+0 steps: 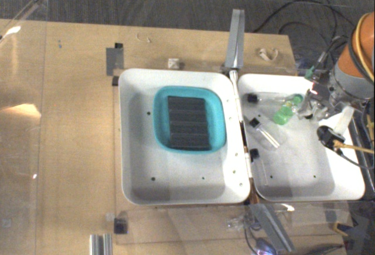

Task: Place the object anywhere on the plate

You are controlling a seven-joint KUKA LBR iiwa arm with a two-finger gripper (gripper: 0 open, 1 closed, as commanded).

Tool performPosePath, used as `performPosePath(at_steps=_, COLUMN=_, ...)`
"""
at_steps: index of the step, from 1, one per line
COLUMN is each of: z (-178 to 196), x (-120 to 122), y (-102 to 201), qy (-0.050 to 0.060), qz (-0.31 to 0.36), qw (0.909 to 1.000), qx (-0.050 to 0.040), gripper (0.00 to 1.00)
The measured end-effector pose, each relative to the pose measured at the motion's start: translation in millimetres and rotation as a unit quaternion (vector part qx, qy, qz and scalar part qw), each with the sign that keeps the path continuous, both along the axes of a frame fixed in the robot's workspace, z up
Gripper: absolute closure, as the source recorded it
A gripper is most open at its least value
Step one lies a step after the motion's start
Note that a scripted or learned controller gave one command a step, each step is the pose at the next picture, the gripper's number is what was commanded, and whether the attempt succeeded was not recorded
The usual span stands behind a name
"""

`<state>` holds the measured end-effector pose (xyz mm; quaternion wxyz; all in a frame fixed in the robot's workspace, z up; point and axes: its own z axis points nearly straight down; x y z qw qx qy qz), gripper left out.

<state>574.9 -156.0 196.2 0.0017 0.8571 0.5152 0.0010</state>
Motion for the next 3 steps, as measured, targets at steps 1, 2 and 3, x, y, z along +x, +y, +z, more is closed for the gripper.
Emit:
performPosePath(at_steps=1, z=-13.8, x=-64.0, y=59.5, qy=0.000, qz=0.080, qw=0.9968, qx=0.0009, gripper=1.00)
performPosePath(at_steps=2, z=-13.7, x=-64.0, y=59.2, qy=0.000, qz=0.080, qw=0.9968, qx=0.0008, gripper=0.00)
performPosePath(at_steps=3, z=145.8, x=-50.3, y=48.0, qy=-0.002, qz=0.059, qw=0.9983, qx=-0.0001, gripper=0.00)
